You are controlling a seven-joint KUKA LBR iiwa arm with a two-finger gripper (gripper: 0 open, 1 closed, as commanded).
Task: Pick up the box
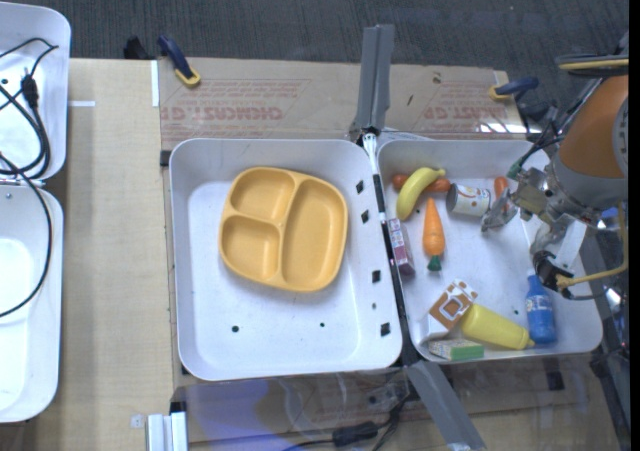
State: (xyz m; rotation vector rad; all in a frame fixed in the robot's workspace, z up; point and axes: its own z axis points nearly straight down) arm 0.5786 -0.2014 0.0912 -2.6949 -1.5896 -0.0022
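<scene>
Box position: the box (453, 305) lay in the lower part of the right bin (500, 269), touching the yellow bottle (493, 328).
Pincer: the pincer (505, 209) hovered at the frame's upper right; grip state not discernible.
Bearing: box sat down-left of pincer, well apart.

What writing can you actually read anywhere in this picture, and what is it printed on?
Red print on the cardboard sheet behind the bins, upside down from this view: it seems to read "CHEMCATS", twice, but I am not sure.
Small box, orange and white pattern: no readable text.
Can, blue bottle, dark packet on the bin edge: labels too small and blurred to read.
</scene>
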